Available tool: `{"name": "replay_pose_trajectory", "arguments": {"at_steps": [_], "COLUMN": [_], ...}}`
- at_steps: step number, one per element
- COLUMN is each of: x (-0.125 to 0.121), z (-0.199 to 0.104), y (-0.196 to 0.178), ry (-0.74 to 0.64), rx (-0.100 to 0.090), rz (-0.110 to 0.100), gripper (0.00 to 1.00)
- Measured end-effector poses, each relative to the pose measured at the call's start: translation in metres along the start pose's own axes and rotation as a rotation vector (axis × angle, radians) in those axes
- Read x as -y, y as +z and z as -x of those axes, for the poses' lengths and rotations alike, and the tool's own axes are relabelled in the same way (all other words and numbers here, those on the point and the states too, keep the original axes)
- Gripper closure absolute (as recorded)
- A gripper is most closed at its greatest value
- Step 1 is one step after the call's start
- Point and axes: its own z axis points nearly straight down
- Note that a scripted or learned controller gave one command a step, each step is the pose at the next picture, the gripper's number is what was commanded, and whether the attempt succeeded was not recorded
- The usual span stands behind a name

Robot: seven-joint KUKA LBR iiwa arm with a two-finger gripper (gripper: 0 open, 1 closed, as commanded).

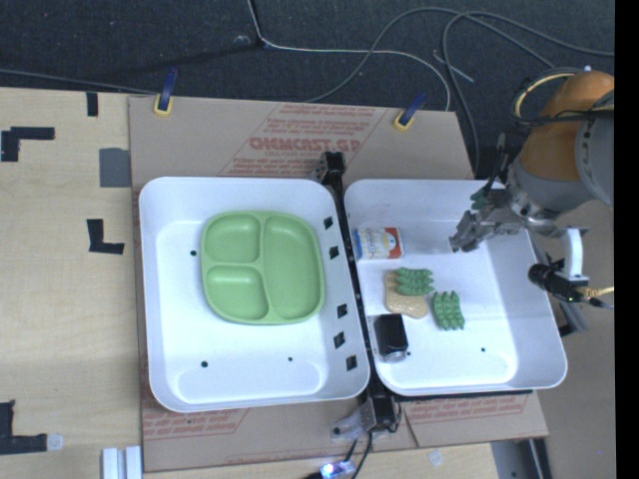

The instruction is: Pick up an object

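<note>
The end effector (467, 236) is seen over the upper right part of the right bin (519, 362), its tip low above the white floor; whether it is spread or pressed together cannot be told, and nothing is seen pinched in it. Left of it and apart, a small white packet (378, 242) lies by the bin's left wall. Below are found a green leafy toy (411, 280), a tan piece (405, 302), a second green toy (447, 309) and a black object (390, 335). A green divided plate (264, 266) is held in the left bin (170, 372).

I see a pale wooden bench (60, 297), a cardboard sheet (300, 138) clamped on it, and dark carpet (120, 18) across the top of the frame.
</note>
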Motion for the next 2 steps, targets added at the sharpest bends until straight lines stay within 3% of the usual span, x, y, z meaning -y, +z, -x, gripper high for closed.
{"name": "replay_pose_trajectory", "arguments": {"at_steps": [2], "x": [-0.014], "z": [-0.002], "y": [-0.096], "ry": [0.002], "rx": [0.0], "rz": [0.005], "gripper": [1.0]}}
